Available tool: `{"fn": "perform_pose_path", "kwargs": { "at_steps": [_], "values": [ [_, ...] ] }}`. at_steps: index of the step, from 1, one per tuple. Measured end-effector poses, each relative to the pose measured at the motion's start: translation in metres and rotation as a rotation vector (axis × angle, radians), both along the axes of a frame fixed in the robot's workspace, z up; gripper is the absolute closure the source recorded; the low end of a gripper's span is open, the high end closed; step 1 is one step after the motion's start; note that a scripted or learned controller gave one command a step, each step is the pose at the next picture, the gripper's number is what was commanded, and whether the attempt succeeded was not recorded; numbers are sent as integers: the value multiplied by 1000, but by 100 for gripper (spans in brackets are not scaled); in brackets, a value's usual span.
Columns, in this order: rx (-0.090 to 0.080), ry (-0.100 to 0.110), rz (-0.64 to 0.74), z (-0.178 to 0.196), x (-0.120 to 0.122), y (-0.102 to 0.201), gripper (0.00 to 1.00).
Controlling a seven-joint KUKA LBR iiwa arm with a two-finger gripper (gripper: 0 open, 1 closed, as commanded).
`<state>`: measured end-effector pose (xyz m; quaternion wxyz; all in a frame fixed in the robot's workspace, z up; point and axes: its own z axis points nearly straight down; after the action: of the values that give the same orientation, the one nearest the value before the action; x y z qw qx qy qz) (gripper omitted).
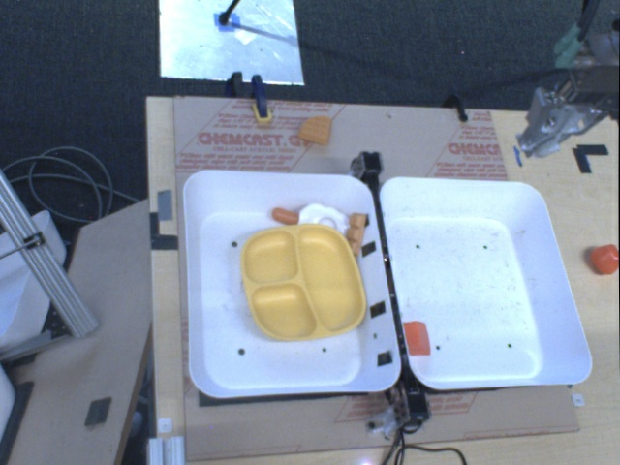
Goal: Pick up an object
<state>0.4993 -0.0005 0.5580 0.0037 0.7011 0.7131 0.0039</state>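
A yellow divided plate (301, 282) lies in the left bin (208, 289). Behind it sit a small orange sausage-shaped piece (285, 216), a white object (323, 217) and a small tan piece (357, 228). An orange-red block (416, 337) rests at the near left corner of the right bin (542, 289). My gripper (547, 134) hangs at the upper right, beyond the right bin's far right corner, over the bench and apart from all these things.
A tan block (315, 130) lies on the bench board behind the left bin. At the right edge, outside the bins, is a small orange object (604, 258). A shiny sheet (230, 27) lies on the floor beyond the bench. Cables coil at the left (58, 187).
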Motion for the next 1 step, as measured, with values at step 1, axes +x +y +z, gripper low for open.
{"fn": "perform_pose_path", "kwargs": {
  "at_steps": [1],
  "values": [
    [0,2,0,-1,0,0,0]
  ]
}}
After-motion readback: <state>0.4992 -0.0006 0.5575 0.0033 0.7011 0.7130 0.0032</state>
